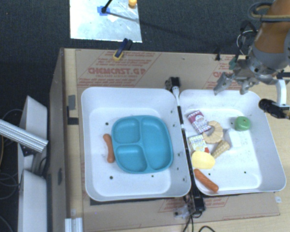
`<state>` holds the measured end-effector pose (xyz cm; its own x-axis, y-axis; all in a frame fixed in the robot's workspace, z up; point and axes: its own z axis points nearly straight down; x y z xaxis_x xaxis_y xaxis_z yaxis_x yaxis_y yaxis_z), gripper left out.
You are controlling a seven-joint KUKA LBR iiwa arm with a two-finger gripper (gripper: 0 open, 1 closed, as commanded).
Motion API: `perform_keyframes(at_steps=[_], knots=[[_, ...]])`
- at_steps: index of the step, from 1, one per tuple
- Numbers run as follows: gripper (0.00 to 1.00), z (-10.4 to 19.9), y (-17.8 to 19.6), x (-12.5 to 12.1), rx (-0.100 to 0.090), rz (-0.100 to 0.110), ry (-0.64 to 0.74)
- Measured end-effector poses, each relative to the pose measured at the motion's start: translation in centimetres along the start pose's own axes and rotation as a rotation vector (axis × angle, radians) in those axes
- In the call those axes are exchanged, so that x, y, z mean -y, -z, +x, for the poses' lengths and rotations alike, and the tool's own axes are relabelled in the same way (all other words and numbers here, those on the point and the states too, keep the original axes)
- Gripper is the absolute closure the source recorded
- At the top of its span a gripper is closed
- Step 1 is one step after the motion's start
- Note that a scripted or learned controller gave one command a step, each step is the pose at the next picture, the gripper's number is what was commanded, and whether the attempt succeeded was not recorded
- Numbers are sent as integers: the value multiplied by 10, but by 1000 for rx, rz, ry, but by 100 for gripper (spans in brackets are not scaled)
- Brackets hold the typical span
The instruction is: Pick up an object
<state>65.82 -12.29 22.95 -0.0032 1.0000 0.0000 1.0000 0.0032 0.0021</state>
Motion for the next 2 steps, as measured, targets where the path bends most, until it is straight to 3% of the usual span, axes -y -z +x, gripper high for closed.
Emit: perform_keyframes(at_steps=[1,2], knots=[[0,-36,-145,38,1,0,-2],[0,17,-145,67,-1,1,0]])
